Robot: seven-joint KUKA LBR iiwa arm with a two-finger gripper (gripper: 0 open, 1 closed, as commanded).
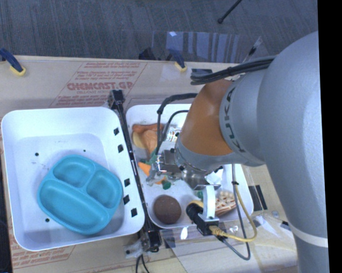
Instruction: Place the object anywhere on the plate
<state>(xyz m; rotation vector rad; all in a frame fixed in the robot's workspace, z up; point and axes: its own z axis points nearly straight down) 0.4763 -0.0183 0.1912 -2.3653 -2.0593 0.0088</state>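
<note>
Grey arm (271,106) over right bin (137,115), tool (160,172) grip unclear, beside orange object (147,137), blue plate (79,192) apart.

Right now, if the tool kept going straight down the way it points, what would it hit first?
Probably the small green and orange pieces lying on the right bin's floor beneath the tool; depth is hard to judge from this slant.
</note>
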